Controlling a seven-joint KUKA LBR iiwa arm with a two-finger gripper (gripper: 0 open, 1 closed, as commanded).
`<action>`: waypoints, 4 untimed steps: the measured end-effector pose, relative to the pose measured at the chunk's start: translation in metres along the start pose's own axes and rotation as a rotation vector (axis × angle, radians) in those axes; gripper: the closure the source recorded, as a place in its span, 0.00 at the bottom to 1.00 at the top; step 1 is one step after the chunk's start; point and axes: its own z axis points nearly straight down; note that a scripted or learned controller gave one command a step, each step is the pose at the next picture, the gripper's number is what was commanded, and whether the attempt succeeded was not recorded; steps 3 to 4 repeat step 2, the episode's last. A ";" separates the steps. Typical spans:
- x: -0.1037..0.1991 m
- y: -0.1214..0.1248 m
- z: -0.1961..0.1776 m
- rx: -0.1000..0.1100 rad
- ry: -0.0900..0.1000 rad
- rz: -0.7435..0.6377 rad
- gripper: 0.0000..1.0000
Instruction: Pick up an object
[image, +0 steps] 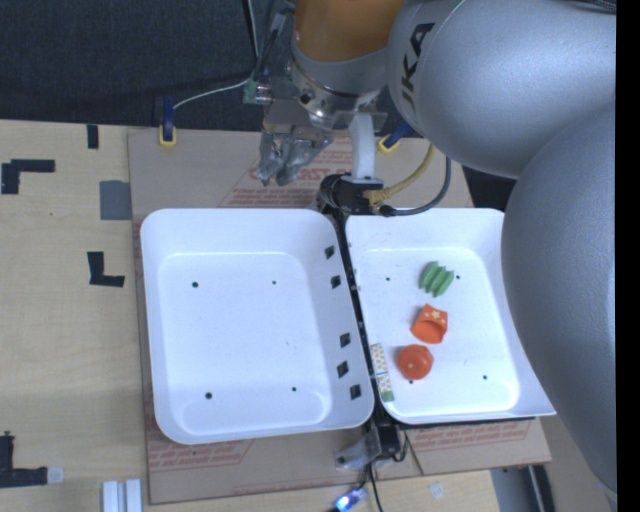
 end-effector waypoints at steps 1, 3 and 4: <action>0.066 0.025 -0.055 -0.023 0.006 -0.002 1.00; 0.063 0.030 -0.128 -0.025 0.006 0.001 1.00; 0.063 0.030 -0.128 -0.025 0.006 0.001 1.00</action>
